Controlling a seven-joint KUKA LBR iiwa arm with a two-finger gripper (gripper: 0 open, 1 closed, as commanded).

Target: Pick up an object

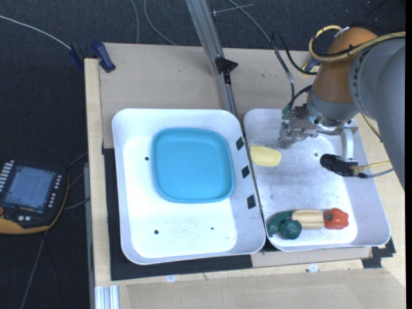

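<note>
Reaching stage, nothing lifted yet: gripper (288, 136) low in the right bin (367, 192), finger gap impossible to tell, just beside the yellow piece (266, 156) by the left wall; next, a small shift left over it

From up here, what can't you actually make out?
- Gripper, camera view: too small and blurred to tell open from shut.
- Green object in the right bin: its shape is too blurred to identify.
- Arm, camera view: cut off by the right edge.
- Handheld screen: display is too small to read.
</note>
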